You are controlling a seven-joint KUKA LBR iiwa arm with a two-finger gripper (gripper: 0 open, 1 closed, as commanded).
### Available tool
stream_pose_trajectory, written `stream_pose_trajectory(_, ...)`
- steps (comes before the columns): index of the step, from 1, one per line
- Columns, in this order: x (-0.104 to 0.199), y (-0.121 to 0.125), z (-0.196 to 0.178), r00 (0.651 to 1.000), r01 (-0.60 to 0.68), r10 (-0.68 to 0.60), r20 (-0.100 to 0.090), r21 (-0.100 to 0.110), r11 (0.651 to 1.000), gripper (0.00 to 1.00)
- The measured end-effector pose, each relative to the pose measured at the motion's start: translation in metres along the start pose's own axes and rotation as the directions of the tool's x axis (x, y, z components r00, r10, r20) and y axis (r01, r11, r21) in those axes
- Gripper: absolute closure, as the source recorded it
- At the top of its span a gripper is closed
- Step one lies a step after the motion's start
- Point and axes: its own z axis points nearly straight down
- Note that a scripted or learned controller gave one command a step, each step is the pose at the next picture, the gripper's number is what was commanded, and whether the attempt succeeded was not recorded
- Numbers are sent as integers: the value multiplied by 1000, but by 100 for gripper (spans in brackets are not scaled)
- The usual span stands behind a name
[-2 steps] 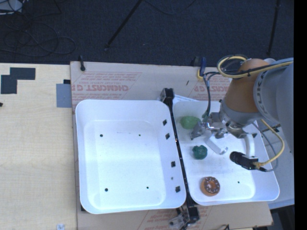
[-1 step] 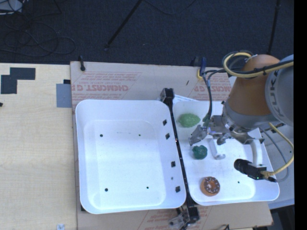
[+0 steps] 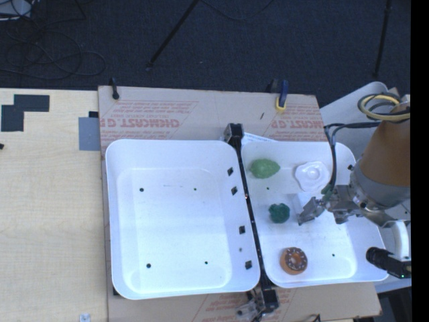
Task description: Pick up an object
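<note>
We see four objects in the right bin (image 3: 342, 263). A dark green lump (image 3: 279, 212) sits near the bin's middle, left of the claw (image 3: 310, 212). A pale green lump (image 3: 265, 168) lies up near the far left corner of that bin. A white round piece (image 3: 311, 174) lies to its right, near the far side, just above the claw. A brown doughnut-like ring (image 3: 293, 261) sits near the front edge, well apart from the others.

The claw reaches in from the right and hangs low over the right bin, its dark tips pointing left toward the dark green lump, close beside it but with a gap of white floor between. We see nothing between the fingers. We cannot tell whether the fingers are spread or pressed together; they read as one dark blurred shape.

Behind it we see the orange band (image 3: 392, 154) and the grey wrist, with cables (image 3: 379, 103) looping above.

The left bin (image 3: 124, 173) sits beside the right one, touching along a black divider strip (image 3: 242, 200). Both rest on a cardboard sheet (image 3: 174, 116) on the wooden tabletop (image 3: 47, 213).
</note>
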Motion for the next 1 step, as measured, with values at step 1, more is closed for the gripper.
stream_pose_trajectory(1,22,88,49,1000,11,-11,-3,-3,1000,0)
